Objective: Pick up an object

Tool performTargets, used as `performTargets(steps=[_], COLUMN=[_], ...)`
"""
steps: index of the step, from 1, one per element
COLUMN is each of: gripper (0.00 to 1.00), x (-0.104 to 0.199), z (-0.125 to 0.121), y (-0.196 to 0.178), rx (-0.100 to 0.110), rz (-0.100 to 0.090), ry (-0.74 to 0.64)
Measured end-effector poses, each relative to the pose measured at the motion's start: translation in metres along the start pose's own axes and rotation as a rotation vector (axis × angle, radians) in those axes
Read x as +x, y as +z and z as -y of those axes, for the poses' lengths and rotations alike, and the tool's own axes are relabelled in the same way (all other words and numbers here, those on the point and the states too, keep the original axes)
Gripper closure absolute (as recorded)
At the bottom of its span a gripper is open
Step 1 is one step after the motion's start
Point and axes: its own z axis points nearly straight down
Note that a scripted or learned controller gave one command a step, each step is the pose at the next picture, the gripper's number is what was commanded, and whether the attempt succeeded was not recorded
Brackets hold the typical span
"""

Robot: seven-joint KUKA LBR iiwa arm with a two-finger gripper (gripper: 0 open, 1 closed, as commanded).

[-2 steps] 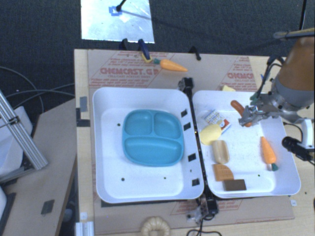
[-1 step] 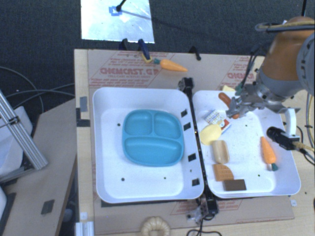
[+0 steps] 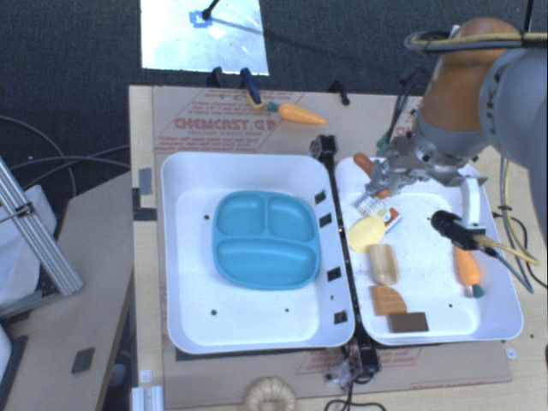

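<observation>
Your claw (image 3: 383,181) hovers low at the right bin's (image 3: 497,315) far-left corner, above a small packet (image 3: 379,210); its grip state cannot be told.

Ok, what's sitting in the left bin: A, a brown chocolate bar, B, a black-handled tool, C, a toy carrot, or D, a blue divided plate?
D: the blue divided plate lies in the middle of the left bin, while the toy foods sit in the right bin.

Board (image 3: 224,124) — red print, seemingly "CHEMCAST GP".
</observation>
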Motion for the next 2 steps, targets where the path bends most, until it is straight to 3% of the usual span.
performTargets(steps=[1,2], gripper=[1.00,1.00], x=[0.035,0.071], z=[-0.040,-0.055], y=[0.005,-0.008], rx=[-0.001,0.000], rz=[0.000,0.000], ry=[0.001,0.002])
